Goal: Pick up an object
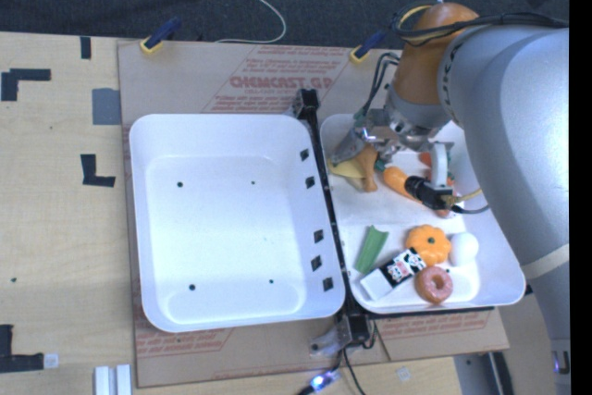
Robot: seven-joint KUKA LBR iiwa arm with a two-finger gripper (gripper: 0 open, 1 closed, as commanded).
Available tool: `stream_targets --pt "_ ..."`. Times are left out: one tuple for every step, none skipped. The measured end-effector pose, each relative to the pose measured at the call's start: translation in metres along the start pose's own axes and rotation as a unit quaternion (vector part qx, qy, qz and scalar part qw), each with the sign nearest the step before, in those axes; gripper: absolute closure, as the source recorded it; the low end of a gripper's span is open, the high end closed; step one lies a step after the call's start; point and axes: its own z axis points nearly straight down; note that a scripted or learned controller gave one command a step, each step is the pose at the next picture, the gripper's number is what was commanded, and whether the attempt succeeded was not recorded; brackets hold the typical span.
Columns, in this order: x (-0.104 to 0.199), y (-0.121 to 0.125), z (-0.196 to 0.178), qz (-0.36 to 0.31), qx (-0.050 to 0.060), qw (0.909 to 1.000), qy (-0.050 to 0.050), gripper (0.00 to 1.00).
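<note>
jaws first: we cannot tell whether they are parted or closed, because the gripper [370, 146] sits low in the clutter under the grey arm [504, 106] and its tip blurs into what lies beneath it. we see nothing clearly held.

going left to right, we pass the left bin [222, 227], then the black-clipped rim where the two bins meet, then the right bin [495, 287], where every candidate lies. just under the gripper, at the bin's upper left, is a yellow-tan piece [354, 169], touching or nearly touching the tool. beside it lies an orange carrot-like toy [400, 182]. lower down we find a green strip [372, 247], a black-and-white carton [395, 271], a small orange pumpkin [428, 242], a pink doughnut [433, 285] and a white ball [463, 247], all packed close together.

we judge the yellow-tan piece to be the likeliest target. it looks like light toy food, probably smooth plastic or foam, so it should weigh little but may slip. we would take it across its narrow middle, away from the bin wall, closing gently and squarely so that it does not squirt sideways.
</note>
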Motion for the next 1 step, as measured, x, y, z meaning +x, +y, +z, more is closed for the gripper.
stream_targets --pt "0.0735 0.0064 -0.1054 -0.001 -0.003 1.0000 0.003 1.00"
